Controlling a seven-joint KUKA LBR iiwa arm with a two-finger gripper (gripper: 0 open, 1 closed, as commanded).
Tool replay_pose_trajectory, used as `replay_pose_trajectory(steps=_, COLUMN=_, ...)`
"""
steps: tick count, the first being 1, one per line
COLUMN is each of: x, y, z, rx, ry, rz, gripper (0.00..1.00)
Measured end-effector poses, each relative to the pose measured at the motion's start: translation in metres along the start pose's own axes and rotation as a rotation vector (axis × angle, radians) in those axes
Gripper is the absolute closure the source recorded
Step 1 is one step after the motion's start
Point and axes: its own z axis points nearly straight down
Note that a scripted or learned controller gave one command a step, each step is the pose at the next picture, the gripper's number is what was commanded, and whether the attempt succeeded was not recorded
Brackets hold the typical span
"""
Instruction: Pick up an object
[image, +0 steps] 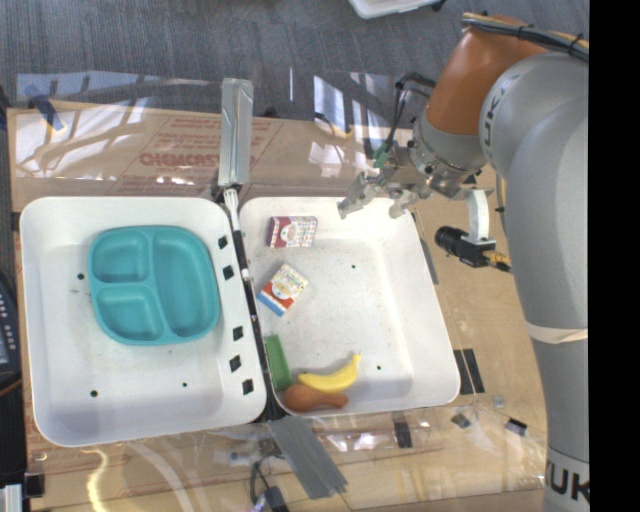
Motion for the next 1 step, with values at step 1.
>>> replay_pose_trajectory(steps=1, x=-0.0052, y=-0.0365, z=-0.015, rx=0.001, ry=0.0, rz=0.148, gripper=0.0)
